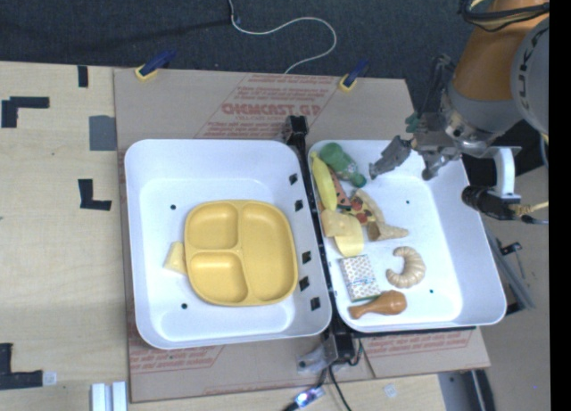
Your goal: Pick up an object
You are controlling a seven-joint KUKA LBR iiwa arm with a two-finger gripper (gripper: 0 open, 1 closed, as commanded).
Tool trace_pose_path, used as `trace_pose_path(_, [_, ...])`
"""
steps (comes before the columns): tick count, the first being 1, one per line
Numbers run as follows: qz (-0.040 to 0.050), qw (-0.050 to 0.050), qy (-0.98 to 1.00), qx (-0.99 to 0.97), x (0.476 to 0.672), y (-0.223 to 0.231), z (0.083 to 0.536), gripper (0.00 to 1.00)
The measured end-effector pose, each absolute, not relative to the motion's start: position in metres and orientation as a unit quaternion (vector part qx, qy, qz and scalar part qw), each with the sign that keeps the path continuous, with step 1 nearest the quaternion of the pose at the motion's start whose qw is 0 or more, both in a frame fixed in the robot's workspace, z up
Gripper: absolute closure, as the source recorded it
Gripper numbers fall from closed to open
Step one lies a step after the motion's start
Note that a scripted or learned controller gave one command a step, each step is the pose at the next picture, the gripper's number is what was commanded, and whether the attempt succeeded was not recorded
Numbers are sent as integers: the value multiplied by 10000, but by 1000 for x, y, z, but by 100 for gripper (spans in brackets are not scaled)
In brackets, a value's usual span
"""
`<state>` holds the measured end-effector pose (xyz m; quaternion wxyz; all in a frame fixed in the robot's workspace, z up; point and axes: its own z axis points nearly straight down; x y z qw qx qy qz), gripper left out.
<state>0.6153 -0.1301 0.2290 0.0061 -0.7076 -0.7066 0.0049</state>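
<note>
Two bins: tool (412,160) is spread open with nothing in it over the right bin (446,231), above the croissant (408,267) and banana (323,188).

We're in a robotics lab: two white bins (143,222) on cardboard sheeting (259,106) clamped to the table (53,240), black tape marks (89,193) left of the bins, cable (268,26) trailing behind them.

We can see red printing on the brown cardboard sheet (268,106) that lies under the two white bins. The big red letters sit just above the left bin (147,222), but they are too blurry and small for us to read.
</note>
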Motion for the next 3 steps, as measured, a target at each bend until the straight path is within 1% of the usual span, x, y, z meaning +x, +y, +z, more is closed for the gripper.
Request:
trace_pose_path(1, [6, 7, -7076, -7066, 618, -130, 238, 0])
trace_pose_path(2, [24, 18, -7077, -7065, 621, -133, 192, 0])
trace_pose_path(3, [22, 18, -7078, -7064, 623, -134, 128, 0])
